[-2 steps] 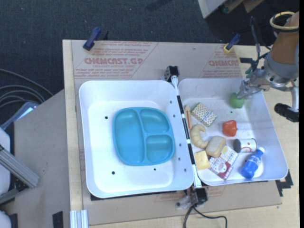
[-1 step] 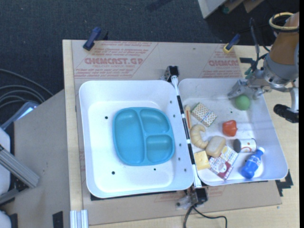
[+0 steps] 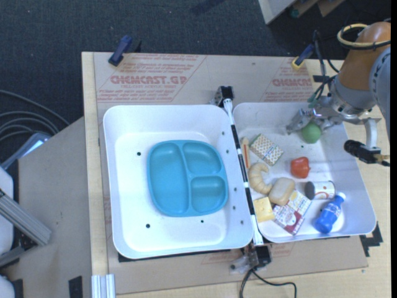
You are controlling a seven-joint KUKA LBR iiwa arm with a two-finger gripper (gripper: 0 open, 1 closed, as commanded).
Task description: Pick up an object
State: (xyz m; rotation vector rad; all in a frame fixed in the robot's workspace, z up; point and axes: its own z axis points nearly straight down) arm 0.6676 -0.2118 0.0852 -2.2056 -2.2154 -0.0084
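The green ball (image 3: 311,133) sits near the far edge of the right bin (image 3: 363,194), held between the fingers of the gripper (image 3: 308,124); it looks light, smooth and round, apt to slip unless pinched across its middle. The red pepper (image 3: 299,166), patterned box (image 3: 265,148), croissant (image 3: 258,177) and blue bottle (image 3: 329,213) lie nearer, apart from it, while the blue tray (image 3: 188,177) sits in the left bin (image 3: 118,185).

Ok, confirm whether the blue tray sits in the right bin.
No, the blue tray lies in the left bin; the right bin holds the small items.
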